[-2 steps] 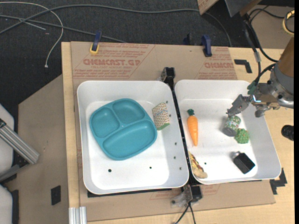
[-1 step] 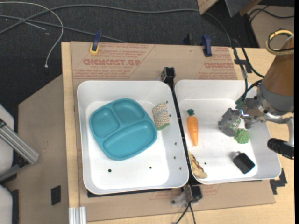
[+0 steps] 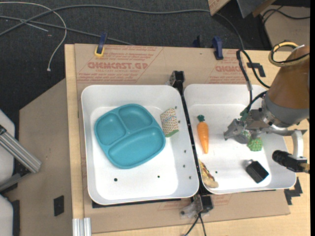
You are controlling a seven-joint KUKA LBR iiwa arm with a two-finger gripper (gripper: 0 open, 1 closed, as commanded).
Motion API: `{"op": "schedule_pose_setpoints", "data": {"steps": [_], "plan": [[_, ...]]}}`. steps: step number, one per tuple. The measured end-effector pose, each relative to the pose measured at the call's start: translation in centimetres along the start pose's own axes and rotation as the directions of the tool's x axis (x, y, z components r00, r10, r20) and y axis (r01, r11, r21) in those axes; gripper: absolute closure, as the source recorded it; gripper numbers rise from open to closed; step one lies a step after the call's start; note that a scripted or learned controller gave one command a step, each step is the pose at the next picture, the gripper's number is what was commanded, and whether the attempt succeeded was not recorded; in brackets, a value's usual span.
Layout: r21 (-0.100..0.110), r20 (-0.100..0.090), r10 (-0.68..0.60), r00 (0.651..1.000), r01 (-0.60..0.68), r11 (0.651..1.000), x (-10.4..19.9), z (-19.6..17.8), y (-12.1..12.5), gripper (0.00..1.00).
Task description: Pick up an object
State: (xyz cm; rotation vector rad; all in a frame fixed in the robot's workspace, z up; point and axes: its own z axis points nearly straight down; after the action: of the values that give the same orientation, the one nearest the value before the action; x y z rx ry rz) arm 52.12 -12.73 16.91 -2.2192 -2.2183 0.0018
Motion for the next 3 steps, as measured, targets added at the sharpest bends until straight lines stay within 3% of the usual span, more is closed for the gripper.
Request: {"op": "schedule_pose_setpoints", "data": {"steps": [1,2,3], "plan": [[0.000,0.000,0.001,1.000,-0.001,1.000,-0.7,4.9,-0.6,0.00],[-0.004,0.000,0.001,1.000,-0.001,1.000,-0.7,3.7,-0.6,1.00],[-0.008,0.003,-0.002,1.000,0.002,1.000,0.2,-1.3,-0.1,1.00]]}}
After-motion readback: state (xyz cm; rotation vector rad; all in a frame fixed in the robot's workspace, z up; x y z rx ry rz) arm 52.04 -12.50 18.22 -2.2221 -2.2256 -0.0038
